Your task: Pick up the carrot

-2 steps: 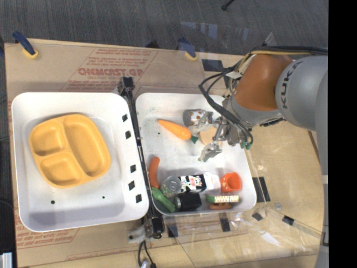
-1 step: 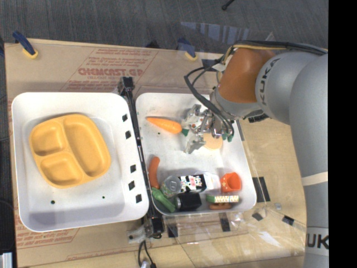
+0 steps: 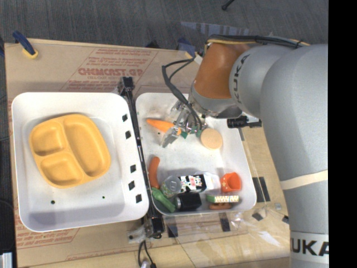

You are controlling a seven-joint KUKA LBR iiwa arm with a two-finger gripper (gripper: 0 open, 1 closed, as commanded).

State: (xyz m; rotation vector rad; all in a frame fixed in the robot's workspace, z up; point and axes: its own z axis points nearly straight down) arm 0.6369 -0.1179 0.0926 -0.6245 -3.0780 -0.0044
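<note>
The carrot [image 3: 159,125] is orange and tapered. It lies on the floor of the right bin [image 3: 237,155] near the bin's upper left, with its tip pointing left and a bit of green at its right end. My gripper [image 3: 177,132] hangs low right at that thick right end, reaching down from the grey arm with the orange band [image 3: 215,74]. It looks open; one grey finger [image 3: 167,140] points down-left just below the carrot. The carrot rests on the bin floor and is not lifted.
A tan round disc [image 3: 211,139] lies just right of the gripper. Along the right bin's front edge sit a red sausage-like piece [image 3: 154,172], a black-and-white bottle [image 3: 192,182], a green item [image 3: 162,197] and an orange cup [image 3: 231,181]. The left bin [image 3: 22,205] holds a yellow divided plate [image 3: 68,148].
</note>
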